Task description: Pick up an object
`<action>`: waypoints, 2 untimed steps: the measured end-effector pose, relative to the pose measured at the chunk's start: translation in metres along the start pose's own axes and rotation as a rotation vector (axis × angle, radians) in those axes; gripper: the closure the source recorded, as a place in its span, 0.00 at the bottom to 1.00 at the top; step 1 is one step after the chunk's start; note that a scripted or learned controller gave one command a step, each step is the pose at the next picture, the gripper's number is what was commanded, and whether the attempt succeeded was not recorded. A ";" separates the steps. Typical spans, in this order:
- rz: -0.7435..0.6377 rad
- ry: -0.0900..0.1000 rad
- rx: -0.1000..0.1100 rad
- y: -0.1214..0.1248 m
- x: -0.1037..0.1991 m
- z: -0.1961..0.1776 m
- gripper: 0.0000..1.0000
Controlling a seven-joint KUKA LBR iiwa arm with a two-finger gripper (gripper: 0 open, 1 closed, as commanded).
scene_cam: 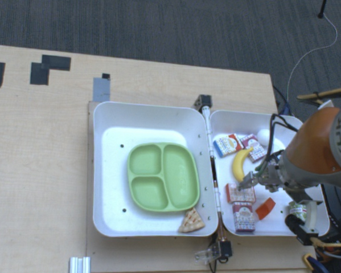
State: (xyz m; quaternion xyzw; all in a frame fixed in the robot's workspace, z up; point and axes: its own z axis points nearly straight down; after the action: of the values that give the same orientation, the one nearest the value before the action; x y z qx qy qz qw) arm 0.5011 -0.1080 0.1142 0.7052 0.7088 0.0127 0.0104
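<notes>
Two white bins [101,158] sit on a wooden bench [38,154], grey carpet [165,24] beyond.

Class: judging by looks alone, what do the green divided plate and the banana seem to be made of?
Green divided plate: probably moulded plastic, with an even pale colour and a soft sheen. Banana: possibly a plastic toy, uniformly yellow and unmarked; real fruit cannot be ruled out.

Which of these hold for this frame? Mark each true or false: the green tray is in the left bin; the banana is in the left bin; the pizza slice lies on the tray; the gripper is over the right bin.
1. The green tray is in the left bin: true.
2. The banana is in the left bin: false, the right bin.
3. The pizza slice lies on the tray: false, beside its lower corner, on the bin floor.
4. The gripper is over the right bin: true.
</notes>
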 end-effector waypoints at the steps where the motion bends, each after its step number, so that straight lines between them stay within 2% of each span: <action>1: 0.003 -0.008 0.007 -0.007 0.015 0.023 0.00; 2: 0.002 -0.008 0.002 -0.005 0.015 0.011 1.00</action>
State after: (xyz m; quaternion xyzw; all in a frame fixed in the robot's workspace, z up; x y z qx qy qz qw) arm 0.4966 -0.0927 0.1028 0.7059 0.7082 0.0092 0.0126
